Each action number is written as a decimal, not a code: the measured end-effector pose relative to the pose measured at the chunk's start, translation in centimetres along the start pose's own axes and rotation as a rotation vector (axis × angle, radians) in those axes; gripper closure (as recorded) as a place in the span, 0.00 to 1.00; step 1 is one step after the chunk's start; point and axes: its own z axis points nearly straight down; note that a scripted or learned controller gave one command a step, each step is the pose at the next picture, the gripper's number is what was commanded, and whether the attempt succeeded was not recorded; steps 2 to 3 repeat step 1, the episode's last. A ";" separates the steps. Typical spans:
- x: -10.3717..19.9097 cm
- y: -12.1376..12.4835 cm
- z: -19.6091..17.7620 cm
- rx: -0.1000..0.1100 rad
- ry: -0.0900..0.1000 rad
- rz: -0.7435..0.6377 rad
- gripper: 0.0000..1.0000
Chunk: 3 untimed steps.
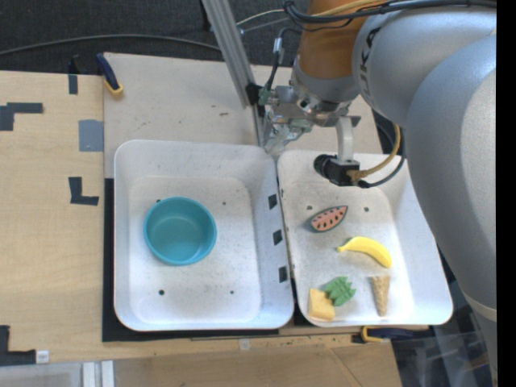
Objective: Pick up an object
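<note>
My gripper [276,135] hangs over the far rim where the two bins meet, under the orange band of the arm. In the right bin [429,295] lie a watermelon slice [328,218], a yellow banana [367,251], a green leafy piece [340,289], a yellow wedge [320,305] and an ice-cream cone [380,293]. All of them rest on the bin floor, well in front of the gripper. The watermelon slice is the nearest to it. A blue bowl [180,230] sits upright in the left bin [122,168].
A slanted metal bar [228,35] rises behind the gripper. A black connector with a yellow cable [343,170] hangs over the right bin's far end. The big grey arm covers the upper right. A clamp [109,74] sits at the bench's far left.
</note>
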 end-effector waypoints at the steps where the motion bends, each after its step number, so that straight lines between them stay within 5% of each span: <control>1: 4.3 -1.1 0.5 0.001 0.000 0.000 1.00; 3: 4.3 -1.1 0.5 0.001 0.000 0.000 1.00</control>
